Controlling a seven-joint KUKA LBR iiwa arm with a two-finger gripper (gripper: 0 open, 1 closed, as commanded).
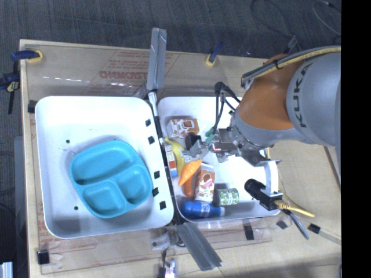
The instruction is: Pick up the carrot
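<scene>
- One hand (196, 146) hangs low in the right bin (194, 106), at the end of the grey arm (301, 103) with its orange band, which comes in from the right.
- Whether that hand is wide or narrow I cannot tell; its tip is a dark tangle of parts just above the carrot.
- Just below the tip lies the carrot (189, 172), orange, slanted, resting near the bin's left wall, not visibly gripped.
- Left of the carrot, against that wall, sits a yellow banana (175, 154).
- Above the hand lies a small brown carton (182, 125); right of the carrot lies another carton (205, 185), orange and white.
- Along the bin's bottom edge lie a blue bottle (202, 209) and a small green can (228, 197).
- Over in the left bin (52, 120) rests a blue divided plate (110, 178), well apart from the hand.
- Both bins sit side by side on the bench (87, 68).
</scene>
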